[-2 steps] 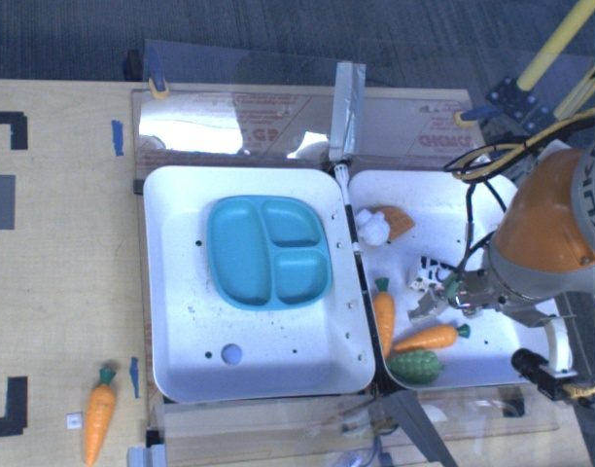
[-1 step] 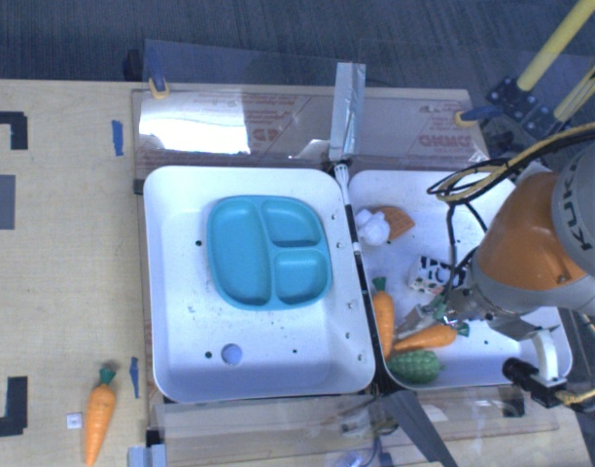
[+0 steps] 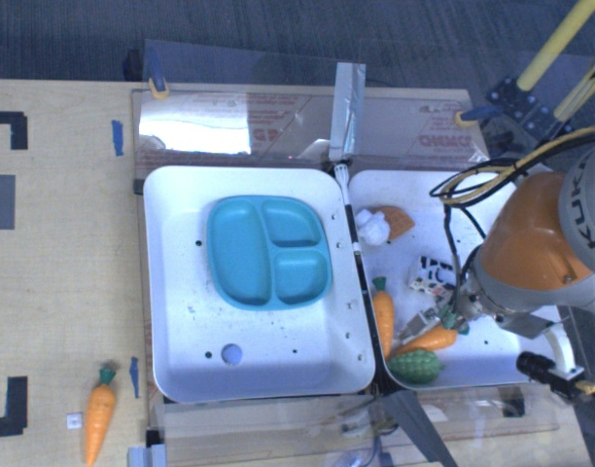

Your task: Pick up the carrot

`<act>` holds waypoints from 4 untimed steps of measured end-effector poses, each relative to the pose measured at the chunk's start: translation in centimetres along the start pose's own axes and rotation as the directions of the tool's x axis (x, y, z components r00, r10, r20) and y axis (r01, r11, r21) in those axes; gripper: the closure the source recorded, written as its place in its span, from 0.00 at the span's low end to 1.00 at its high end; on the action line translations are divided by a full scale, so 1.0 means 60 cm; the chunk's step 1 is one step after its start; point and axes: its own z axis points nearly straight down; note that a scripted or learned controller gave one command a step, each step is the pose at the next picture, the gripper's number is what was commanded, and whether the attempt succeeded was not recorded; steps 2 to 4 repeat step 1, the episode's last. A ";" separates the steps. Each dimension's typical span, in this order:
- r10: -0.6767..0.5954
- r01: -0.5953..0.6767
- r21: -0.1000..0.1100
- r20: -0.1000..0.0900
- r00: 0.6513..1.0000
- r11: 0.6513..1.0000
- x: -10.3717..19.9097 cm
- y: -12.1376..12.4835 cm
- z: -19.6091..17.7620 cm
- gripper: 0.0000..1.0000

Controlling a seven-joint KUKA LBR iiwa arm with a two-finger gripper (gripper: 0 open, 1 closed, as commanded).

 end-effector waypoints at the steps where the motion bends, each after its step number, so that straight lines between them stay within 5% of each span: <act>1: 0.000 0.000 -0.007 0.004 1.000 1.000 -0.001 0.004 -0.020 1.00; 4: 0.000 0.000 -0.007 0.004 1.000 1.000 -0.001 0.004 -0.020 1.00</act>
